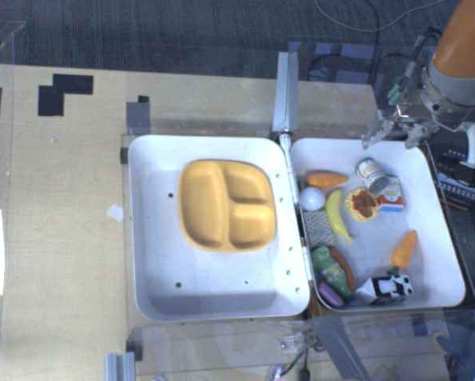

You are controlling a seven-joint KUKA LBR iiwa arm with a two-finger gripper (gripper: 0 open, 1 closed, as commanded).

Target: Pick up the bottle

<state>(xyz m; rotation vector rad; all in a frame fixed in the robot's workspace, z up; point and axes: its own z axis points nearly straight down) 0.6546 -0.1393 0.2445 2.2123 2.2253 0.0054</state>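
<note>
A small green bottle (324, 260) lies in the near left corner of the right bin (447, 252). It is wedged between a brown sausage (344, 270) and the bin wall, with a purple eggplant (329, 294) just below it. My gripper (396, 136) hangs over the far edge of the right bin, well away from the bottle. Its fingers are spread open with nothing between them. A tin can (371, 172) lies just below the gripper.
The right bin also holds a carrot (326, 179), a white ball (312, 199), a banana (339, 215), a pizza slice (362, 204), a small carton (392, 203), a second carrot (404, 248) and a black-and-white toy (392, 286). A yellow divided tray (225, 205) sits in the left bin (154, 284).
</note>
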